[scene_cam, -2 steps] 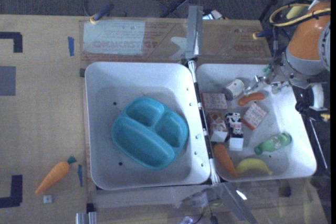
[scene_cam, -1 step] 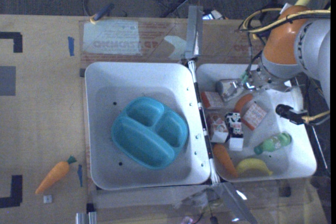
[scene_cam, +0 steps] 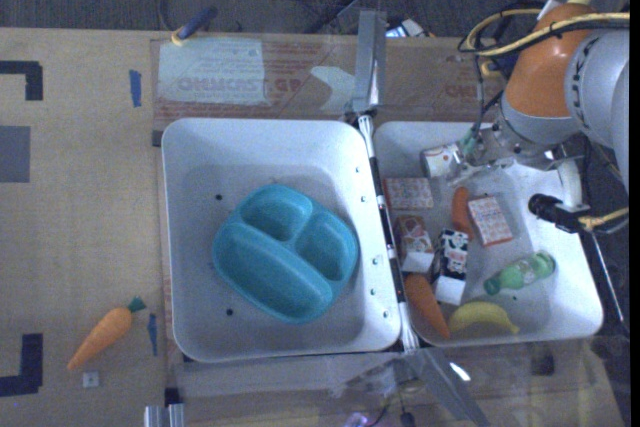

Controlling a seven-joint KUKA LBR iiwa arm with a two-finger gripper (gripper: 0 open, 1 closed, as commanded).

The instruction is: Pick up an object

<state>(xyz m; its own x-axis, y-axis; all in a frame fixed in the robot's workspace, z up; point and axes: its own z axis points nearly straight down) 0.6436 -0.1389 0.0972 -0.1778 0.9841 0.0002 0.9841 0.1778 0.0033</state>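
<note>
Starting nearest the camera, the banana [scene_cam: 483, 318] in the right bin [scene_cam: 585, 310] looks light but curved and smooth, so take it across its middle. Behind it, the green bottle [scene_cam: 520, 272] may roll. Farther back, the tool [scene_cam: 478, 147] hovers by a small cup [scene_cam: 438, 160]; whether it is parted, I cannot tell.

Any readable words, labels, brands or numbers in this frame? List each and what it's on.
Cardboard sheet behind the bins: large printed lettering, mirrored or upside down, too blurred to read.
Small cartons and patterned card in the right bin: print too small to read.
Nothing else legible.
</note>
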